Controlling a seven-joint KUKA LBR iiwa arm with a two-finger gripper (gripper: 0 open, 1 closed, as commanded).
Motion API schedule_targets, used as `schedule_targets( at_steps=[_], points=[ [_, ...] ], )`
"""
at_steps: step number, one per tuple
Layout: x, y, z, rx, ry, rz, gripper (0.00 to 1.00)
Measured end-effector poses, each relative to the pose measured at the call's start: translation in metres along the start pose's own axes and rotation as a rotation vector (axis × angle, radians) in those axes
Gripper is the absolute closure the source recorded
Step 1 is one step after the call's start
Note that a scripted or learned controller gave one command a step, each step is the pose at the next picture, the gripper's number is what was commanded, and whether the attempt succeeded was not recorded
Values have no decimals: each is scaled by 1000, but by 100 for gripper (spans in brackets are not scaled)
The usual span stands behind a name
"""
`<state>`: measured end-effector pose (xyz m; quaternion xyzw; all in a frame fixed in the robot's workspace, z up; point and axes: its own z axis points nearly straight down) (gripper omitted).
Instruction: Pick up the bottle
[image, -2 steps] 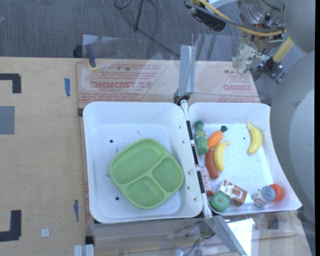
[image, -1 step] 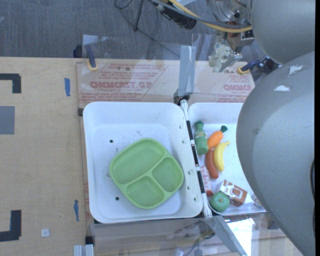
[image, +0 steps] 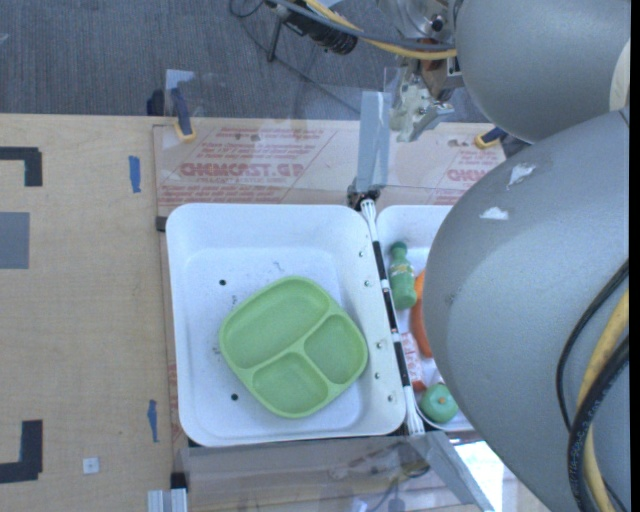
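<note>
Pale plywood bench (image: 80, 300) is overlaid by two glossy white bins (image: 190, 300), a green sectioned plate (image: 293, 346) and a bottle (image: 401, 277); gripper state cannot be told.

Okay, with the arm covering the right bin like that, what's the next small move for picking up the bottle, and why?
Probably shift toward the small green plastic bottle, which lies along the right white bin's left wall, untouched. The grey arm looms over that bin, hiding its gripper.

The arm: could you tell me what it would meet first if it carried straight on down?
Likely the right bin, near the green bottle lying beside the arm; depth there is unclear.
</note>
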<state>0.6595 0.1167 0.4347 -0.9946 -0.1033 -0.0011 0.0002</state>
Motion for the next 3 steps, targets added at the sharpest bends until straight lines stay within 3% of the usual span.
schedule_targets(
  at_steps=[1, 2, 3],
  points=[
    [-34, 38, 61, 0, -5, 7, 100],
    [-32, 90, 45, 0, -5, 6, 100],
    [-45, 164, 0, 0, -5, 5, 100]
  ],
)
